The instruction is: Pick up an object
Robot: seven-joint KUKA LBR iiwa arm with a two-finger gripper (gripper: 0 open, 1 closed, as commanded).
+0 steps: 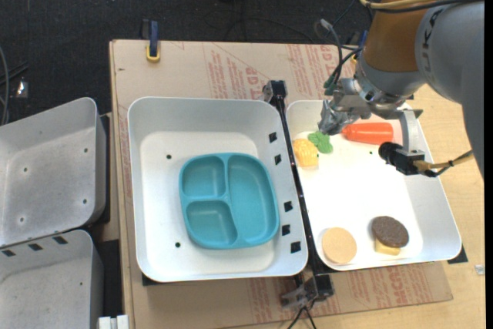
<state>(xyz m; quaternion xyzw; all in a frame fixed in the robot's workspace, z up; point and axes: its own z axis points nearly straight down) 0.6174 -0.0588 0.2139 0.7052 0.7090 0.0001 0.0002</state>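
In the right bin (431,200) lie an orange carrot (368,132) at the back, a yellow corn cob with green leaves (307,151) at the back left, a tan round cookie (339,245) at the front, and a brown-topped round piece (389,232) at the front right. My gripper (333,122) reaches down at the back of this bin, between the corn's green leaves and the carrot's left end. Its fingertips sit just above the leaves.
The left bin (146,166) holds a teal divided tray (228,200). Black clips (286,204) run along the wall between the two bins. A black cable fitting (400,158) hangs over the right bin beside the carrot. White lids (46,166) lie at the far left.
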